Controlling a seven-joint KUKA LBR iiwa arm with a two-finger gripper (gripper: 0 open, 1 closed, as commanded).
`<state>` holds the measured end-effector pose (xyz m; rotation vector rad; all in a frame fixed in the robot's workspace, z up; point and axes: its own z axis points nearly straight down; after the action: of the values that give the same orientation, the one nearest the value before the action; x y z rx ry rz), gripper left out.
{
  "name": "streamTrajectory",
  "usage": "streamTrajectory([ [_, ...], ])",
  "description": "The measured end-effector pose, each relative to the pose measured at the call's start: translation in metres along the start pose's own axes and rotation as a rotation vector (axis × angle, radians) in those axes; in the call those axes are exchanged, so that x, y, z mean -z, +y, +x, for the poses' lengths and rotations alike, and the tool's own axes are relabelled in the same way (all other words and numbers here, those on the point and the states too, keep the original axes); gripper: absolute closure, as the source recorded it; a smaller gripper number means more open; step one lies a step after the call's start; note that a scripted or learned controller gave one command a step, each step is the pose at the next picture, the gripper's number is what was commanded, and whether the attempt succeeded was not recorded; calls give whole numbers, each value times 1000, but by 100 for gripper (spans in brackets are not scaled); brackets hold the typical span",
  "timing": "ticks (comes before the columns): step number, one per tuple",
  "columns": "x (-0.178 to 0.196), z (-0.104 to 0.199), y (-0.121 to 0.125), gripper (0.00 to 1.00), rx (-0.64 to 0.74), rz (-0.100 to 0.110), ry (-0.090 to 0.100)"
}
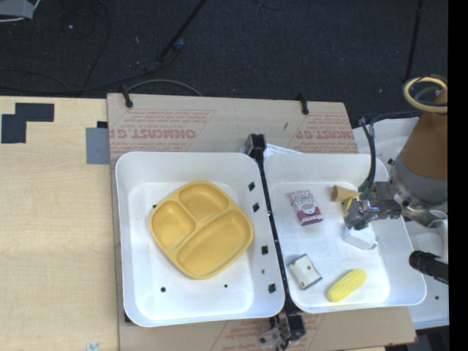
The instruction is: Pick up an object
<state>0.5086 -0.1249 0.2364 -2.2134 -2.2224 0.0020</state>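
1. The gripper is low inside the right bin, near its right wall; whether it is spread or pressed together cannot be told, as the metal parts blur together
2. Just below the gripper, touching or nearly so, lies a small pale translucent object on the bin floor; nothing can be seen pinched
3. Just up and left of the gripper lies a tan cone-shaped piece
4. Further left of the gripper sits a pink and white packet, near the middle of the same bin
5. Below the gripper, toward the bin's near wall, lies a yellow corn cob, with a small white box to its left
6. Far left of the gripper, in the left bin, rests a yellow divided plate
7. The grey arm rises to the right of the gripper
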Motion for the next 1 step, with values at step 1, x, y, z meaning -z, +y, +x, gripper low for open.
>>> streamTrajectory([
  [1,-12,54,14,100,1,1,0],
])
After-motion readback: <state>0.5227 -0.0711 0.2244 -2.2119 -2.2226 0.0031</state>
